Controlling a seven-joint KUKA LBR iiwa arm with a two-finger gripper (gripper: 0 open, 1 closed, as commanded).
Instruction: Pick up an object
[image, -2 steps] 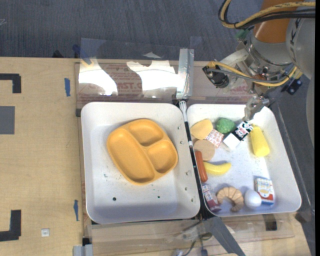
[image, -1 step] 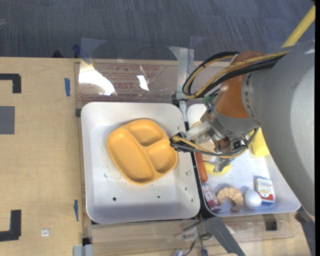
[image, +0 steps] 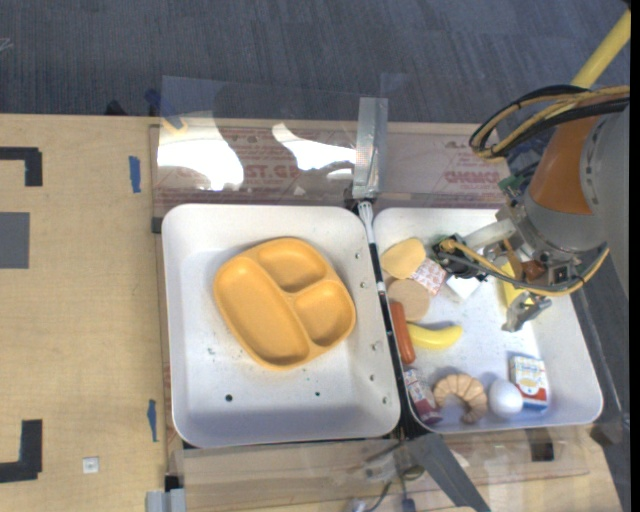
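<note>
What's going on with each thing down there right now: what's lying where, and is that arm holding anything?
Plate: right way up in left bin, nothing in its compartments.
Banana: lying flat in right bin.
Hot dog: lying by the divider.
Croissant: lying beside the egg.
Carton: on its side.
Gripper: low over right bin, nothing seen between its fingers.

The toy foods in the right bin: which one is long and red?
The hot dog, lying along the bin's left wall. The banana beside it is yellow, and the croissant is tan and curled.
</note>
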